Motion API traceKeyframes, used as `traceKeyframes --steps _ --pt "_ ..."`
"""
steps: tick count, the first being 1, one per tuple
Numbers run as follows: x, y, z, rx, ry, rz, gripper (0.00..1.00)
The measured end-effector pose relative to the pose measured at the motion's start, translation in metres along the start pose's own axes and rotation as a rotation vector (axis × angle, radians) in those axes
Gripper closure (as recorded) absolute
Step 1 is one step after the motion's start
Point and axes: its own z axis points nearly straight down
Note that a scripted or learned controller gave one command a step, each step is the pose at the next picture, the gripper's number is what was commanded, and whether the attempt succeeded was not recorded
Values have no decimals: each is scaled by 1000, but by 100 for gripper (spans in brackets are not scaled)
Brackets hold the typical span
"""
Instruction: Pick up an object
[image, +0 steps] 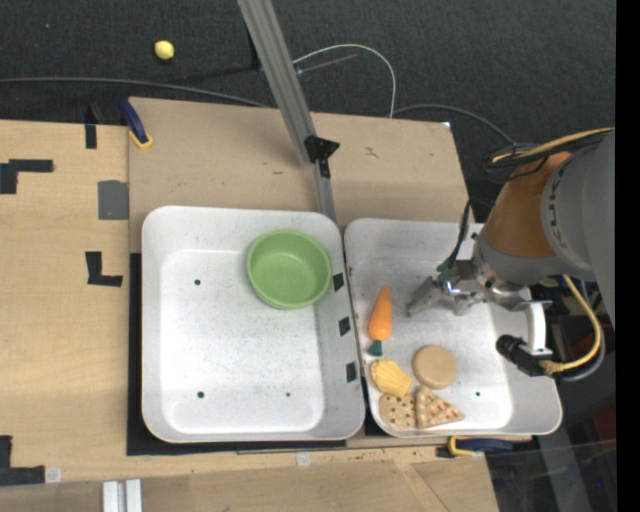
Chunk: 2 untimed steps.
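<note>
**Arm over the right bin, nothing gripped**

I see the gripper (432, 290) hanging over the right bin (520, 415), fingers spread apart with nothing between them. The nearest candidate, a toy carrot (380, 314), lies just beside it at nine o'clock, apart from the fingertips. The corn (391, 377), round biscuit (434, 366), cracker (396, 410) and pizza slice (438, 410) cluster at six o'clock. The green bowl (289, 268) sits in the left bin (160, 300). I judge the low, spread stance suits a descent. No lettering is legible.

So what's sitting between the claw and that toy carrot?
Nothing. In the camera view the gripper hangs right of the carrot, and the stretch between them is bare speckled floor of the right bin.
</note>
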Motion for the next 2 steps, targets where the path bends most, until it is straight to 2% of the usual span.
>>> traceKeyframes --steps 1,2 --pt "1 0 -11 0 2 -1 100" --pt "7 -2 -56 -4 2 0 100"
